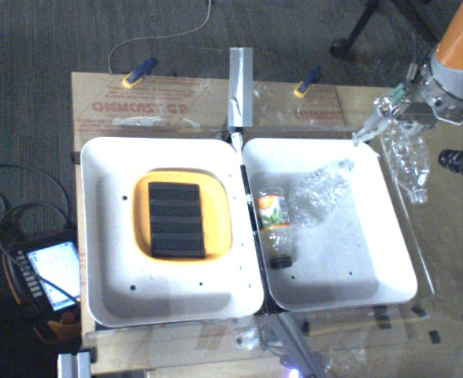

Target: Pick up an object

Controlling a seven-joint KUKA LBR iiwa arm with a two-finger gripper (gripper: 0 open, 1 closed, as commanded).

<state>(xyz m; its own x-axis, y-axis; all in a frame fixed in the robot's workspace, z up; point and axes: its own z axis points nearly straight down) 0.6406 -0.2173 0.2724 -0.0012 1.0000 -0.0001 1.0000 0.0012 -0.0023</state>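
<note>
One clear plastic bag (320, 193) lies in the right bin (389, 278); light, limp, slippery; pinch a crumpled fold; gripper (385, 116) state indeterminate.

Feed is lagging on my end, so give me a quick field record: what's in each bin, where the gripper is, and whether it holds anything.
left bin: yellow tray with black ridged insert
right bin: clear plastic bottle, small orange-and-green packet, small black object
gripper: above right bin's far right corner
held item: crinkled clear plastic hangs below it; grip unclear
</note>
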